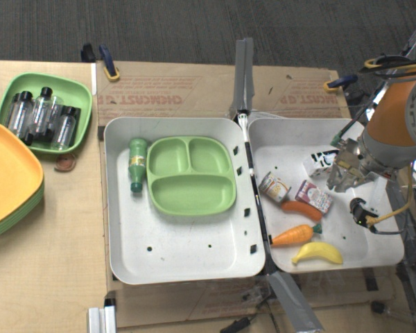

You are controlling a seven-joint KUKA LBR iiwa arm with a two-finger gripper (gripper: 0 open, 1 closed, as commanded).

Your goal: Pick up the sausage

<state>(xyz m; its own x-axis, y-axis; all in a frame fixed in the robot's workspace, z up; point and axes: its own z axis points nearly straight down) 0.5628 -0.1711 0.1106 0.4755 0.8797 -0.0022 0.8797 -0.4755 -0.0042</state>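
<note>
Approaching: gripper hovering over the right bin, finger spread impossible to tell, sausage lying down-left of it, calling for a shift there and descent.

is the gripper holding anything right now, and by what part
Nothing visible in its grasp. The gripper hovers over the right bin, and the sausage lies apart from it on the bin floor.
</note>
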